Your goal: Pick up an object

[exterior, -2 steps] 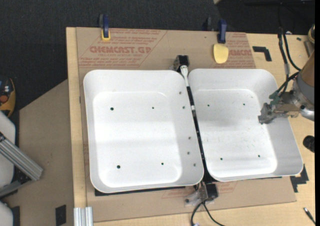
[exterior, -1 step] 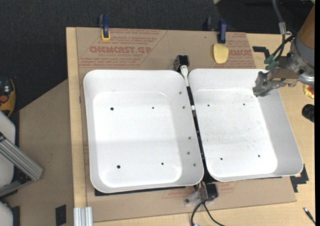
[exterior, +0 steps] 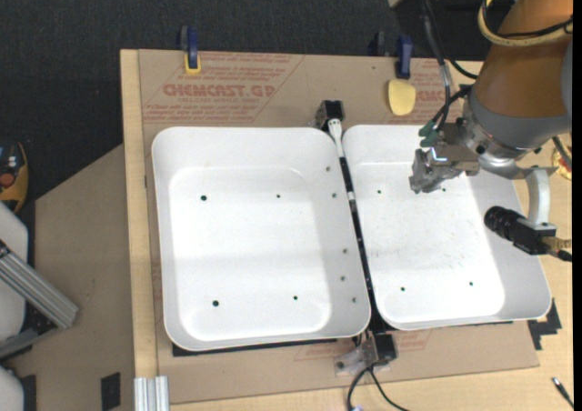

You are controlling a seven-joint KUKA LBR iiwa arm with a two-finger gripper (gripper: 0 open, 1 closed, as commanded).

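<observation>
The grey two-finger gripper (exterior: pixel 426 180) hangs low over the far half of the right shallow white plastic bin (exterior: pixel 436 259), close to its floor. From this slanted view one cannot tell if the gripper is open or closed, and no object is seen in it. The only loose thing that can be made out is a small pale yellow rounded piece (exterior: pixel 400 96). It lies outside the bins, on the brown cardboard sheet (exterior: pixel 227 91), just behind the far rim of the right bin and near a blue clamp (exterior: pixel 404 56).

The main risk, as it seems, is a grasp on nothing: if the gripper closes where it is now, it meets only the bare white floor, or it scrapes it. A reach toward the yellow piece has to lift over the far rim first; too low a path would hit the rim and push the bin. The clamp stands close to the piece and could be touched.

Open room is good toward the near half of the right bin. To the left, the black strip (exterior: pixel 349 209) and the raised rims separate it from the left shallow white plastic bin (exterior: pixel 255 245).
</observation>
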